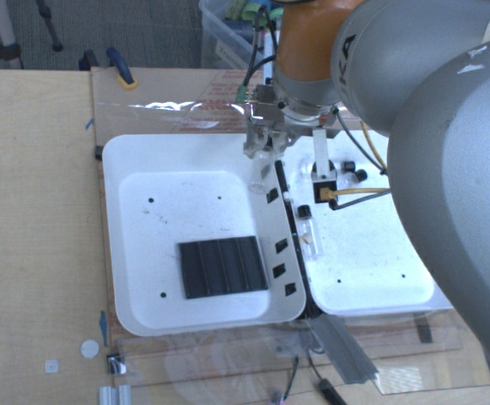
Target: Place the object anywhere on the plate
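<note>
The plate (221, 266) is a dark, ribbed rectangle lying flat in the front half of the left bin (135, 184). My gripper (264, 152) hangs below the orange-banded wrist, over the back end of the divider between the two bins and well behind the plate. What it may carry is too pale and blurred to make out. A small clear object (307, 233) lies in the right bin (371, 260), close against the divider.
Black clips (280, 247) line the left bin's right wall. A black and yellow fitting with a yellow cable (329, 192) hangs over the right bin. The grey arm covers the right side. A storage tub (228, 15) stands behind the bench.
</note>
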You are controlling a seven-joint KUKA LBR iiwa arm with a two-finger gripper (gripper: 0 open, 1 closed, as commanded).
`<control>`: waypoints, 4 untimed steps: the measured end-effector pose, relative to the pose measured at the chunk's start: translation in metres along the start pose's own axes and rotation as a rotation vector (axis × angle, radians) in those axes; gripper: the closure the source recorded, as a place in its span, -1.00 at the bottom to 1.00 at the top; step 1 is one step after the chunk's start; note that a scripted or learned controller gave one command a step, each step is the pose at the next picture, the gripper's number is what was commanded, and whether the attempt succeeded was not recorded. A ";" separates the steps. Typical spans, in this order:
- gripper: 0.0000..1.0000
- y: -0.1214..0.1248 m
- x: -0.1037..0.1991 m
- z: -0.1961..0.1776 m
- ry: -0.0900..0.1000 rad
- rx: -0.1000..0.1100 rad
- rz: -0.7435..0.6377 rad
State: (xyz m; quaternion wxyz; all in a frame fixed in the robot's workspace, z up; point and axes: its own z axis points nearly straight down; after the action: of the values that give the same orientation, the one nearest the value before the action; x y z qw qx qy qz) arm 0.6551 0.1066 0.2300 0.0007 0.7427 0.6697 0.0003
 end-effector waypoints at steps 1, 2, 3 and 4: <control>1.00 -0.006 0.071 -0.004 0.001 -0.001 -0.032; 1.00 -0.044 0.115 -0.059 0.001 -0.001 -0.045; 1.00 -0.053 0.114 -0.118 0.001 -0.004 -0.455; -1.00 -0.053 0.114 -0.118 0.001 -0.003 -0.456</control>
State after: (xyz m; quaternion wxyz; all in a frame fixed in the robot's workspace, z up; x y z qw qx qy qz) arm 0.6143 0.2259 0.3475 0.0016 0.5721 0.8202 0.0016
